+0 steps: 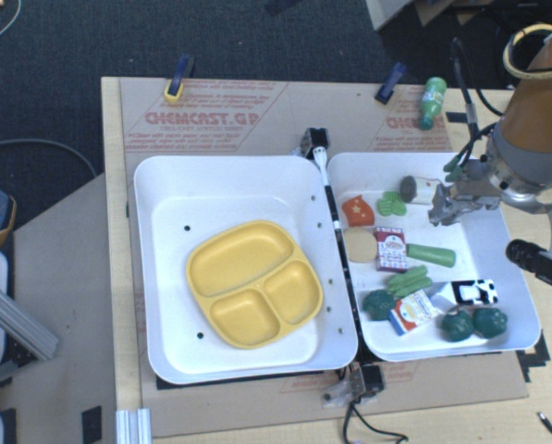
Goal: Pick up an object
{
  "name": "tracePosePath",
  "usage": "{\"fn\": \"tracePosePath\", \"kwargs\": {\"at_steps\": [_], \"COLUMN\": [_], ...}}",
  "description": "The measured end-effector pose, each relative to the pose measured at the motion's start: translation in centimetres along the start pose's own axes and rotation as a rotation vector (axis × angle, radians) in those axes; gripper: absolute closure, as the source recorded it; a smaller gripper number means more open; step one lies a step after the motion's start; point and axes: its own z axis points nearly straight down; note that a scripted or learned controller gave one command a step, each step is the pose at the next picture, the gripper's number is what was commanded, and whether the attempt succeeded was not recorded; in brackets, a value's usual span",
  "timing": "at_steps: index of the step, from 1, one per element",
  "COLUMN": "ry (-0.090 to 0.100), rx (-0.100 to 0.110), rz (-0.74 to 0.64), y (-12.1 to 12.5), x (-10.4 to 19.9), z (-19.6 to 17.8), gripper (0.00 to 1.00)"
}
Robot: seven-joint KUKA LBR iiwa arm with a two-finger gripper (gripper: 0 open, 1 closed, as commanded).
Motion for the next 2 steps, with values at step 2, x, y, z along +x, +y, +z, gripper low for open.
{"fn": "tracePosePath", "kwargs": {"at_steps": [2], "ry": [0.0], "rx": [-0.001], "rz": [-0.001], "y": [-5.28], "x": [3.87], "z": [1.37], "gripper": [1.0]}}
